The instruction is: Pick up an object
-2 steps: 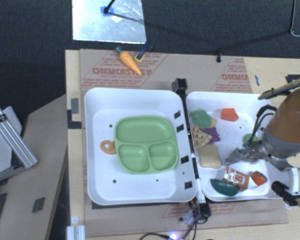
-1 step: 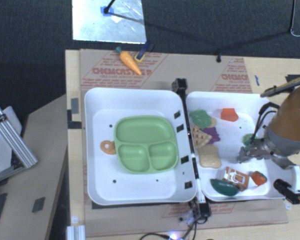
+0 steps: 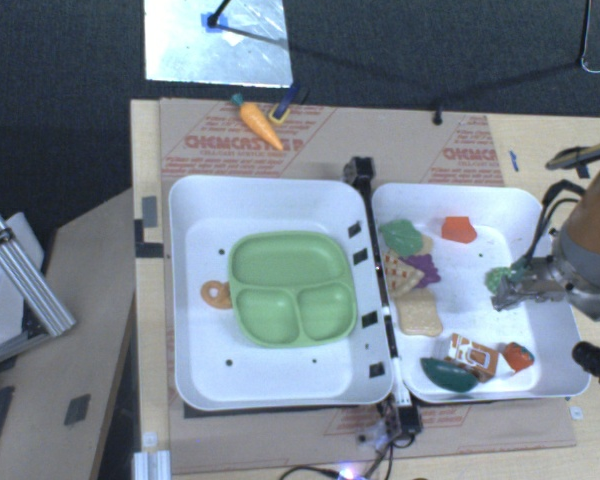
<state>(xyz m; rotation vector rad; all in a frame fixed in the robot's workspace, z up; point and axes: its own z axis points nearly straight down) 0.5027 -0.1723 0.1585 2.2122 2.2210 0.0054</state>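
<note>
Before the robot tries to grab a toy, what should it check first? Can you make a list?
1. Is the hand over the right bin? Ok, it sits near that bin's right side.
2. Is a toy close to the hand? Ok, a small green piece lies right at its tip.
3. Is that green piece between the fingers? Cannot tell, too blurry.
4. Are other toys out of the way? Ok, the orange block and the purple grapes lie apart from the hand.
5. Is the green plate out of the way? Ok, it sits in the left bin.
</note>
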